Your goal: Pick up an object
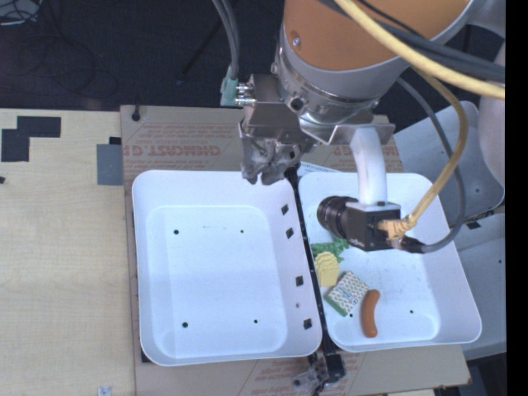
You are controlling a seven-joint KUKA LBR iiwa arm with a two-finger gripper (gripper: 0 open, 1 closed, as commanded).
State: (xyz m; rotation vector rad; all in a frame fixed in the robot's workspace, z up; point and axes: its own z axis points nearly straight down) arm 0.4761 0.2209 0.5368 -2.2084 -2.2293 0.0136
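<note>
Small objects lie in the right bin (445, 304) near its left wall. They are a yellow corn-like piece (327, 268), a green leafy piece (335, 245) just behind it, a checkered green-edged packet (346, 293) and an orange-red sausage (370, 313). My gripper (268, 168) hangs over the back end of the divider between the two bins, well behind and left of these objects. Its tips are a dark grey clump seen from above. I see no object on it.
The left bin (214, 279) is bare white inside. A black cylinder on a white bracket (353, 219) hangs from the arm over the right bin, with a yellow cable running to it. Cardboard (181, 143) lies under the bins, and a light bench top (58, 254) spreads to the left.
</note>
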